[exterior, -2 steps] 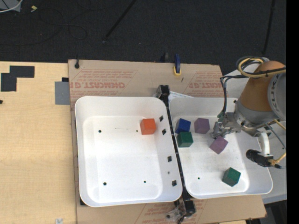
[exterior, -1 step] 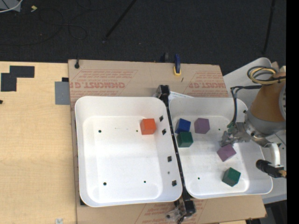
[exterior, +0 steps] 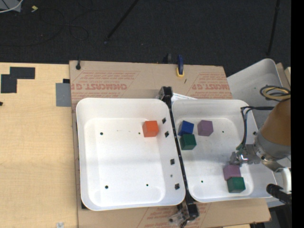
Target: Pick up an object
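Observation:
My gripper hangs low over the right bin near its right side, under the grey arm with the orange band. Just below it lies a mauve cube, and a green cube touches that one's near side. At the far left of the same bin sit a blue cube, a dark green cube against it, and a purple cube a little to the right. An orange cube rests in the left bin near its far right.
A black clamp strip runs along the seam between the two bins. Both bins stand on a cardboard sheet with a blue and yellow clamp at its far edge. Cables hang from the arm over the right bin's far corner.

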You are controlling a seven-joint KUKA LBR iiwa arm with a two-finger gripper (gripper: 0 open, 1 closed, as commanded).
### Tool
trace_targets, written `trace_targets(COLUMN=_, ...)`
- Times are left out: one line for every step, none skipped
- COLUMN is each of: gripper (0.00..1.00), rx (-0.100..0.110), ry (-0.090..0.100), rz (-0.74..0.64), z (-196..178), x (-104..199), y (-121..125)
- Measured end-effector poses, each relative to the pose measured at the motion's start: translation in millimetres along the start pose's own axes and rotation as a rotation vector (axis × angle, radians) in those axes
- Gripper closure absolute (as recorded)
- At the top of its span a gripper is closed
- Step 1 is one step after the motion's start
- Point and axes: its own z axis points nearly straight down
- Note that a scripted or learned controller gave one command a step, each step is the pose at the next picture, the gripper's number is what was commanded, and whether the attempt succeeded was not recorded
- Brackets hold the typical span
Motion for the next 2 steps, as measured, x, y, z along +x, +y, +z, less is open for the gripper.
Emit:
trace_targets(gripper=1.00, rx=-0.006, ry=-0.002, rz=-0.002, z=-65, x=-1, y=25)
trace_targets(gripper=1.00, rx=0.004, ry=0.002, rz=-0.001, z=-52, x=13, y=-11)
